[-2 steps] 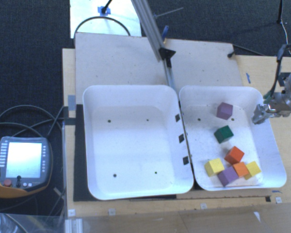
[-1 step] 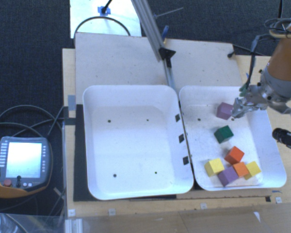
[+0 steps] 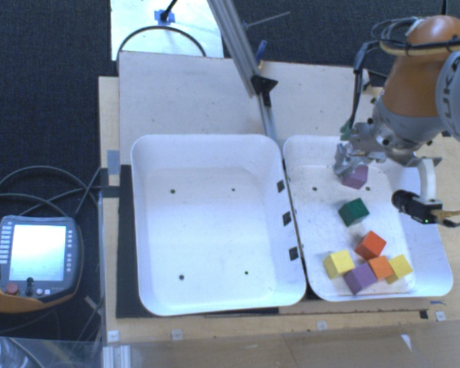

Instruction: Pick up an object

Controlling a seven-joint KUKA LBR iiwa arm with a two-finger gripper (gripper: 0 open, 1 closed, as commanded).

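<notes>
Two shallow white bins sit side by side on the pale surface, dark carpet all around and a teach pendant on the floor well off from the hand. The arm reaches down into the right bin, its hand low, fingers closed around a purple block, tilted. Just below it lies a green cube; farther off, a cluster of orange, yellow and purple blocks.

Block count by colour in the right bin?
Purple block: 2
Yellow block: 2
Orange block: 2
Green block: 1
Total: 7, all in the right bin.
</notes>
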